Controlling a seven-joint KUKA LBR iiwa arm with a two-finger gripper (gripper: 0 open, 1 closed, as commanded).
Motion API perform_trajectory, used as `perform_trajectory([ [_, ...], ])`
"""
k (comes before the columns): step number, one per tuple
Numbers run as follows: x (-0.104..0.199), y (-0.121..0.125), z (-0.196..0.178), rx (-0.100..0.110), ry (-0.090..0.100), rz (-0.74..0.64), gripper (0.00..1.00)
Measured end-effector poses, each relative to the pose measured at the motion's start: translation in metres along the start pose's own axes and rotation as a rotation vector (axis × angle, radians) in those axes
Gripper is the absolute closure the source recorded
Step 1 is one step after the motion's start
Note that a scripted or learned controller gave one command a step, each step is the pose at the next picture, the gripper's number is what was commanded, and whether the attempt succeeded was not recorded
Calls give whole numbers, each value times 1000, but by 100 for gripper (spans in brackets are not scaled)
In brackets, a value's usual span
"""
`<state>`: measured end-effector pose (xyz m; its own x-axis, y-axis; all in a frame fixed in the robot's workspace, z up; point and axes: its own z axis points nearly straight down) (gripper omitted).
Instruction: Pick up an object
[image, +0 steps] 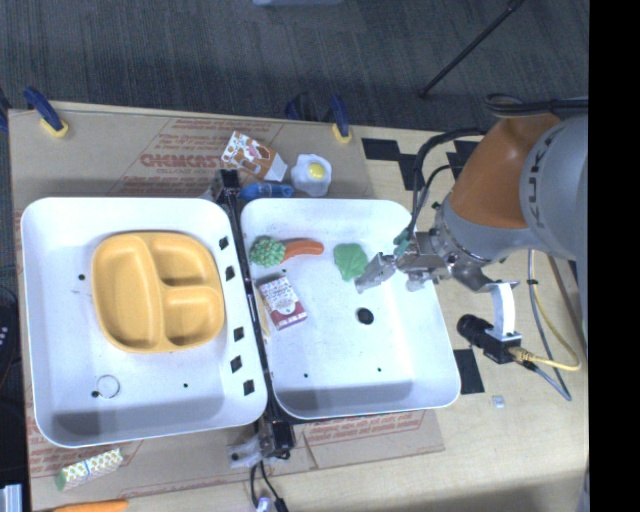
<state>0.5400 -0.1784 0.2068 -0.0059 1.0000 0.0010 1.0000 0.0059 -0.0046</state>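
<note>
Bench (150, 150): a cardboard sheet with red print covers it; blue-and-yellow clamps sit on its far edge.
Left bin (50, 300): shallow and white, touching the right bin along a black-clipped seam.
Right bin (420, 340): white, holding the loose objects; a small dark spot marks its floor near the right of centre.
Arm (520, 190): grey with an orange band, reaching in from the right over the right bin's right rim, with black and yellow cables trailing beside it.
Yellow tray (158, 290): a divided plate with three wells, lying flat in the middle of the left bin.
Gripper (372, 275): low over the right half of the right bin, just right of the green lump; whether the fingers are apart or closed cannot be told, and nothing shows between them.
Green lump (350, 260): a soft green piece on the bin floor, just beside the gripper tip, possibly touching.
Red packet (281, 302): a small printed box lying flat near the bin's left wall, well apart from the gripper.
Carrot (304, 248): orange, lying beside the broccoli in the upper left of the right bin.
Broccoli (267, 250): green floret, touching the carrot's left end.
Outside the bins: a snack packet (246, 153), a blue item (266, 189) and a white-and-yellow egg toy (312, 173) beyond the far rim; a wrapped candy (90, 467) at the near left corner.
</note>
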Motion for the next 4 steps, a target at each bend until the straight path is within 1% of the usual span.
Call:
perform_trajectory([
  [1, -5, 78, 114, -3, -1, -34, 0],
  [2, -5, 78, 104, -1, -1, -38, 100],
  [3, -5, 78, 105, -1, -1, -38, 0],
  [4, -4, 78, 95, 0, 0, -42, 100],
])
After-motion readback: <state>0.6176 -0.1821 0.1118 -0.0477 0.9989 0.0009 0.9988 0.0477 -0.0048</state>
